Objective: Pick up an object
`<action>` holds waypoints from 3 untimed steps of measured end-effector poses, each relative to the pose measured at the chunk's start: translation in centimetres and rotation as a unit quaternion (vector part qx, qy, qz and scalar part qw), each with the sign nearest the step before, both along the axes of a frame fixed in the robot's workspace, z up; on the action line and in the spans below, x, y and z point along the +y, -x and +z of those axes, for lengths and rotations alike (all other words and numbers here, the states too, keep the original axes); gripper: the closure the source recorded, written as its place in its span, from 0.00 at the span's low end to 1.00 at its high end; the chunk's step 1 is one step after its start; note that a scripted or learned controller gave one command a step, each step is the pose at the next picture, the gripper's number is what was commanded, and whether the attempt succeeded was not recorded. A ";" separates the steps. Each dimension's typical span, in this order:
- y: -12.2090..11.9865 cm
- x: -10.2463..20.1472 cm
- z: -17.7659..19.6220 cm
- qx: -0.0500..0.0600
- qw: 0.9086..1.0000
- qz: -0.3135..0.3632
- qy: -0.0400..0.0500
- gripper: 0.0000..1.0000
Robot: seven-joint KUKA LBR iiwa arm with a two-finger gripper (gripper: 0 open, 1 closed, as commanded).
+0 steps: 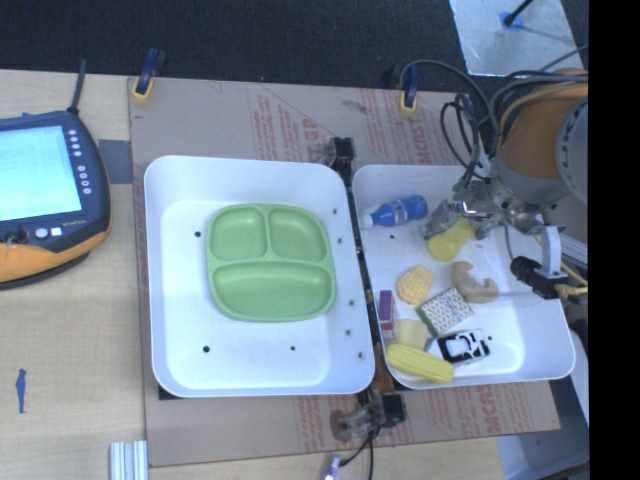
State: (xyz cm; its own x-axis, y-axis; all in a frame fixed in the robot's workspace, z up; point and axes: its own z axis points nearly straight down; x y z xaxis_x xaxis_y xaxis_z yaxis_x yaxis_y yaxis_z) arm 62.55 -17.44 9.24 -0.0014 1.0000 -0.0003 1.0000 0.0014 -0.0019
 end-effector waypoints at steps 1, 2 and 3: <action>3.0 3.2 -0.1 0.001 1.000 0.003 0.001 0.00; 15.0 5.7 -0.1 0.001 1.000 0.002 0.000 0.00; 7.0 1.0 0.0 0.000 1.000 0.001 0.000 0.00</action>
State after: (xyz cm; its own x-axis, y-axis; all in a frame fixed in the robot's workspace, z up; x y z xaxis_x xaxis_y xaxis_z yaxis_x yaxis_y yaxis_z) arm 55.59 -16.41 9.23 -0.0033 1.0000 -0.0011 1.0000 0.0033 -0.0010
